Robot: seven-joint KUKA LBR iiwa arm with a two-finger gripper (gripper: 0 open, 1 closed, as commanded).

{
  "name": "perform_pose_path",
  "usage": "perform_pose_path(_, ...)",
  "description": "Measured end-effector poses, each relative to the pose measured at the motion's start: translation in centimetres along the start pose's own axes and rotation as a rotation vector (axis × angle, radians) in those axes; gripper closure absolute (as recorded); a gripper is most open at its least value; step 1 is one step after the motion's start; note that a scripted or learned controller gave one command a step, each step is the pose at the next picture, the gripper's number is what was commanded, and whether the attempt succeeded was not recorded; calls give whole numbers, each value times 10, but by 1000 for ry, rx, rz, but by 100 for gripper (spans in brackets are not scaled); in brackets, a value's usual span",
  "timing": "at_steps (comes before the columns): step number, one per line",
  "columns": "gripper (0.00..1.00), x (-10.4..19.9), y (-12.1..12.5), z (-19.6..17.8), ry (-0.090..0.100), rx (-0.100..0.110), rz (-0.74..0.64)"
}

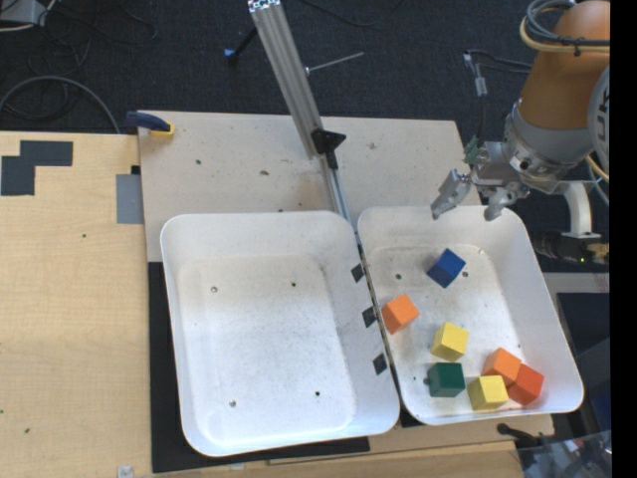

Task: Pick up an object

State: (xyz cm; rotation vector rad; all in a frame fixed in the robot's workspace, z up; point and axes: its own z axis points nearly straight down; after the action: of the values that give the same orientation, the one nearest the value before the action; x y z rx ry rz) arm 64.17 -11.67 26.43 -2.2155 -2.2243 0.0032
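Your pincer (470,203) is hanging over the far rim of the right bin (557,332), fingers spread apart with nothing sitting between them. There's open white floor right below it, so you're getting decent room at that end of the bin.

The blocks are all sitting in that right bin. The blue cube (446,267) is lying nearest the pincer, well apart from the others. The orange cube (400,313) is sitting close to the bin's left wall, just beside the black clips on the divider. Further toward the near edge, the yellow cube (450,341) and green cube (446,378) are sitting near each other, and a second yellow cube (487,392) is crowding against two more orange ones (516,374) near the bin's near-right corner, so that bunch is looking tight.

The left bin (199,406) is lying alongside. A slanted aluminium bar (294,78) is rising from between the bins. Both are resting on a pale surface (229,167), with dark carpet and cables running behind it.
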Motion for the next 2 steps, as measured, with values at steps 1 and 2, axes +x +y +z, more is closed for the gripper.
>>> perform_pose_path(1,0,-12,-18,-208,-2,-10,0)
perform_pose_path(2,0,17,-39,-281,0,-10,0)
